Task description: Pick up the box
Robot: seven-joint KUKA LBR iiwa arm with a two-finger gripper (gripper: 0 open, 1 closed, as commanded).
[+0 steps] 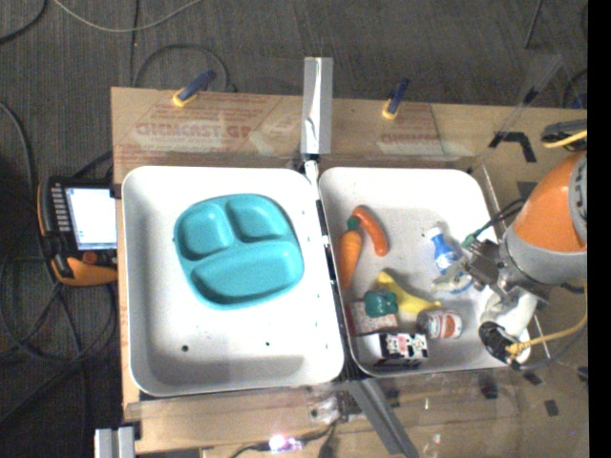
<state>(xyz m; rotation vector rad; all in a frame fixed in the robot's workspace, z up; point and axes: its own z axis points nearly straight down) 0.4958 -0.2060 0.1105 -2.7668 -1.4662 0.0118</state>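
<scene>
The box is small and dark with white and red print. It lies at the front edge of the right bin, beside a small red-and-white can. My gripper hangs over the right side of that bin, close to a clear bottle with a blue label. It is up and to the right of the box and apart from it. The grey arm with its orange band comes in from the right.
In the right bin also lie a carrot, an orange-red sausage, a yellow toy and a green piece. The left bin bears a teal divided plate. A metal divider stands behind the bins.
</scene>
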